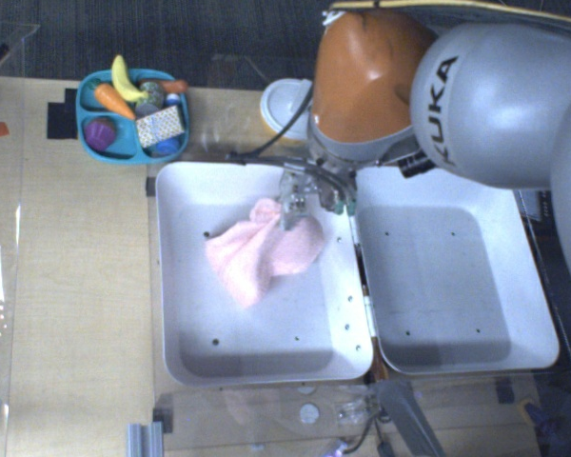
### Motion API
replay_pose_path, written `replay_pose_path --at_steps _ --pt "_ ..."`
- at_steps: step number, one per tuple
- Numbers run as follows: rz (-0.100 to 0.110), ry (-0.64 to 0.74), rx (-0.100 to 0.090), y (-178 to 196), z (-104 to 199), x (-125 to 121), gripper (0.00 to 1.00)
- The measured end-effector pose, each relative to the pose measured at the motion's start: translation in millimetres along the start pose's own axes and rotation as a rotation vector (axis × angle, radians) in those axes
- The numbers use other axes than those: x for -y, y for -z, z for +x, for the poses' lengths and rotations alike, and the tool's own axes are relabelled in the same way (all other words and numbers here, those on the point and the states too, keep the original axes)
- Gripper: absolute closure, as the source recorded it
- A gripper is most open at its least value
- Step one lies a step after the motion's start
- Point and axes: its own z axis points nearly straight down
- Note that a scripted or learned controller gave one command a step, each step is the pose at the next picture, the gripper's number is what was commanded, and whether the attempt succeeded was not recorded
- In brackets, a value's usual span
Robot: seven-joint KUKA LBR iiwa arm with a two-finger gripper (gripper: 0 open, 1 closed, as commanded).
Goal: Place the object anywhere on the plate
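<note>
1. Near edge: bench is showing pale wood; two shallow white bins are sitting side by side on it, rims almost touching in the middle.
2. Right bin is holding nothing I can make out, just a few small dark dots on its floor.
3. Left bin is holding a pink cloth, the only thing in it. Cloth is lying crumpled toward the far-right part of the bin floor, with one fold trailing near-left. It is looking soft, pale pink and bunched up, not spread flat.
4. Gripper is hanging over the far-right end of the cloth, touching or just above it. Fingers are too small and cluttered to read here; cannot tell if they are spread, pressed together or pinching fabric.
5. Arm is reaching in from the right over the far side of both bins. Grey shell is carrying black lettering reading "KUKA"; orange band is sitting just left of it, above the wrist.
6. Far, behind the arm: a white round container with a yellow edge is standing partly hidden.
7. Far left: blue divided tray is sitting on the bench, well apart from the cloth. It is holding toy food: banana, carrot, a purple piece, and a patterned block.
</note>
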Motion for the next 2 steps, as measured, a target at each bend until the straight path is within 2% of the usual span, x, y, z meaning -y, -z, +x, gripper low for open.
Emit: replay_pose_path --at_steps 1,2 --pt "0.0 -0.001 -0.002 1.8 13.9 -48.6 1.0" --pt "0.0 -0.001 -0.001 2.1 13.7 -48.3 0.0"
